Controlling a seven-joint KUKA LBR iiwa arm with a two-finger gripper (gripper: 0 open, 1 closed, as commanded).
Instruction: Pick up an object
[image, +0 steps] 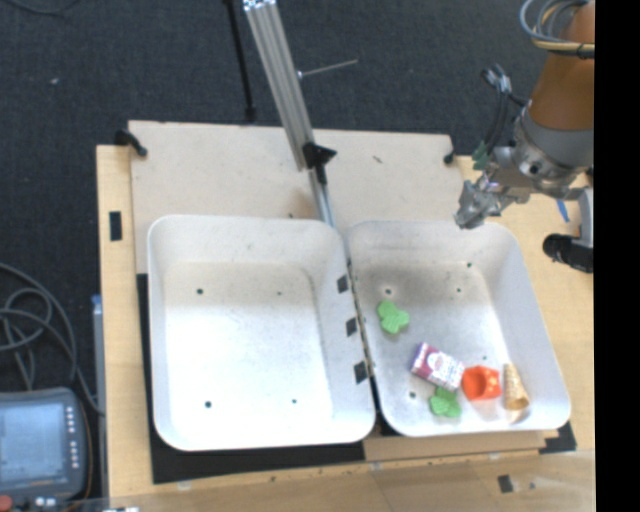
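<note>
Five small things are bunched toward the near right corner of the right bin (520, 270): a green piece (393, 319), a pink-and-white carton (437, 365), another green bit (445, 404), an orange cup (481, 383) and a tan cone (514, 387), looking like they just landed where they were dumped. The gripper (472, 214) hangs over that bin's far edge with nothing in it; can't tell its state, and the carton's print is too small to read.
</note>
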